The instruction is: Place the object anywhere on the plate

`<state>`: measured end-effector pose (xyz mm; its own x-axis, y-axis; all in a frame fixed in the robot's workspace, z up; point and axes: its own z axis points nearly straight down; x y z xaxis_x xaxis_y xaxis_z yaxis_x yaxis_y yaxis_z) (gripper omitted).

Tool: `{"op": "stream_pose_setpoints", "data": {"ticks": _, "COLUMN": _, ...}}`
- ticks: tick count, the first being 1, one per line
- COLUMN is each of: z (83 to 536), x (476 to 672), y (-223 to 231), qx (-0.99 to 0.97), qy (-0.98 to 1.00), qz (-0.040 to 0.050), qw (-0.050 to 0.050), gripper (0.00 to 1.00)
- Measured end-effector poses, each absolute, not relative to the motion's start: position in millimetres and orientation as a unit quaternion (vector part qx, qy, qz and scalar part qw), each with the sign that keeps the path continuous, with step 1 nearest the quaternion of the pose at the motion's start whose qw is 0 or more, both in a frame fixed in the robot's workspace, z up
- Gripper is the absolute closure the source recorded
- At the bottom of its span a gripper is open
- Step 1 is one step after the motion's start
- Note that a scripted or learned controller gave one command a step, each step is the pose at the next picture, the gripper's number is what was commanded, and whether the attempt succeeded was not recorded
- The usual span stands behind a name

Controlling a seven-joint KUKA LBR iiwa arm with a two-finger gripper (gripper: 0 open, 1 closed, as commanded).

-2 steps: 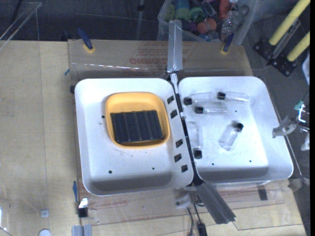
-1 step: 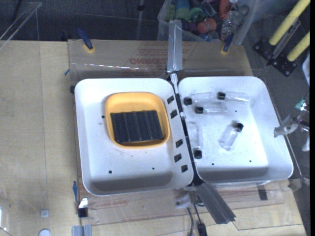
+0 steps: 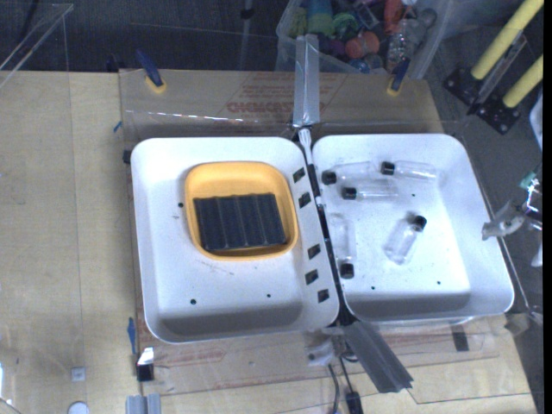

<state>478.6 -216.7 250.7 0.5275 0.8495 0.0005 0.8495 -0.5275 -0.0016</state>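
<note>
A yellow plate (image 3: 200, 182) sits in the left bin (image 3: 155, 231), and a dark ridged rectangular object (image 3: 240, 222) lies flat on it. Several clear vials with black caps lie in the right bin (image 3: 457, 266): one (image 3: 407, 170) at the back, one (image 3: 369, 193) just in front of it, one (image 3: 403, 238) in the middle and one (image 3: 341, 250) by the divider. Part of my gripper (image 3: 520, 216) shows at the right edge of the view, just outside the right bin's rim and apart from every vial.
A metal divider rail (image 3: 312, 222) with black clips runs between the bins. A clear tub of coloured toys (image 3: 358, 15) stands behind the bench. Yellow foam bars (image 3: 511, 37) lie at the back right. Bare wooden benchtop (image 3: 60, 231) spreads to the left.
</note>
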Motion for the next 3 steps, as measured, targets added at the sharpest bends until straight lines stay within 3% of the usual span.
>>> {"op": "stream_pose_setpoints", "data": {"ticks": 3, "z": 233, "x": 479.7, "y": -212, "qx": -0.869, "qy": -0.494, "qz": 0.0016, "qw": 0.003, "gripper": 0.00}}
